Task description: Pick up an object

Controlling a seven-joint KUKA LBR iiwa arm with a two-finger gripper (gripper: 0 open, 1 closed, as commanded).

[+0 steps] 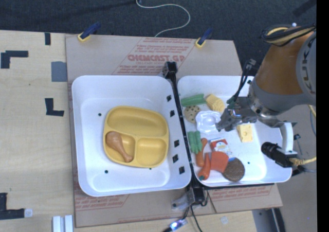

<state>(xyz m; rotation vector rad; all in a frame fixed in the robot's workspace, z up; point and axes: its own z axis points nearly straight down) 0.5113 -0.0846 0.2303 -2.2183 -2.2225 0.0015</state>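
We start with the counter point(31, 123), pale wood, carrying a cardboard sheet point(149, 56) and two white bins side by side. The left bin point(87, 97) holds a yellow divided plate point(139, 123) with a toy drumstick point(119, 145) in its lower left compartment. The right bin point(272, 174), our landmark from here on, holds the pile of toy food the task draws from.

The arm point(282, 76) reaches over the right bin's far right side, and the end effector point(226, 120) sits low near the bin's middle, just above or touching a clear plastic piece point(206, 121). We cannot tell whether it is parted or clenched, and nothing is visibly caught in it.

Around it in the right bin: a green vegetable point(192, 100) and a corn cob point(216, 103) toward the far edge, a cookie point(192, 114) by the left wall, a cheese wedge point(247, 133) to the right, a green pod point(194, 141), a red piece point(218, 161) and a brown round patty point(234, 170) toward the near edge.

We judge the pick as not yet done: every object rests in the bin, and closing and lifting remain.
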